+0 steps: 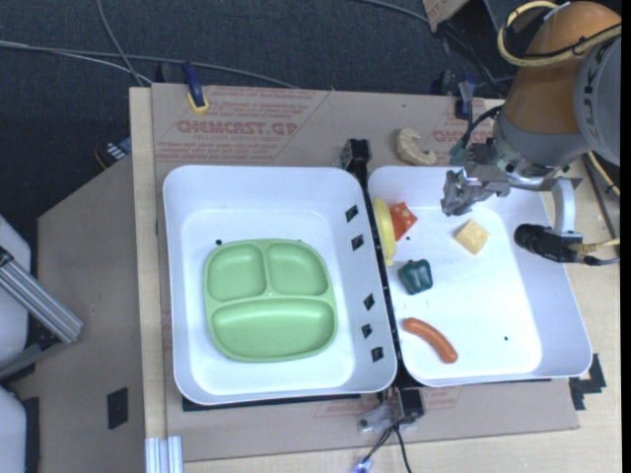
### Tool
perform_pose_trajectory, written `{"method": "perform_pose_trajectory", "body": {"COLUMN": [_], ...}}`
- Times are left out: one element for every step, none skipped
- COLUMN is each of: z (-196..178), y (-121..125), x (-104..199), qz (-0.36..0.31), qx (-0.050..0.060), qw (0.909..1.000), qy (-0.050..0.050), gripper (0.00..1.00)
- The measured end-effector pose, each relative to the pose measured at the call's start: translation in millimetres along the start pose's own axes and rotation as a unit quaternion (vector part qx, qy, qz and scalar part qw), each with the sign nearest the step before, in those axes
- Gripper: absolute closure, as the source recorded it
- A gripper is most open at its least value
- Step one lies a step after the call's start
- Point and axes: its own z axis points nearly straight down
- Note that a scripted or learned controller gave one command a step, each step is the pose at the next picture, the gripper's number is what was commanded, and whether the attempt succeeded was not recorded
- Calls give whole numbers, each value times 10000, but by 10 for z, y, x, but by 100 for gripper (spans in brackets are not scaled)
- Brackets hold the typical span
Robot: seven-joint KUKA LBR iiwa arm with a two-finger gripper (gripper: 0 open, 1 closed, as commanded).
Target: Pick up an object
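The left bin [187,294] holds only a green divided plate [269,299], which lies flat in the middle of it. It looks like a place for sorting food, so I judge that the loose items in the other bin are the things to pick.

The right bin [552,333] holds these loose items, scattered so that most stand apart from each other, which gives the gripper room to come down on one. The arm [557,77] reaches in from the right and leans over the far part of this bin.

The gripper [455,202] hangs above the bin floor, near the far edge. Nothing is between its tips, and I cannot tell how it is set.

The sausage [430,339] lies near the front, well apart from the gripper. Its long axis runs diagonally, from the far left to the near right.

The yellow piece [384,231] rests against the left wall, its long axis along the wall. The red piece [401,219] touches it.

The green pepper [415,276] sits between them and the sausage.

The cheese cube [472,236] is nearest to the gripper, just beside it toward the front. It is compact with no clear long axis, so it seems the likely target.
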Motion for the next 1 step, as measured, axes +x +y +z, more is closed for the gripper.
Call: {"method": "perform_pose_trajectory", "body": {"z": [67], "y": [100], "x": [562], "qz": [1], "qx": [10], "qw": [10000], "qy": [5], "gripper": [100]}}
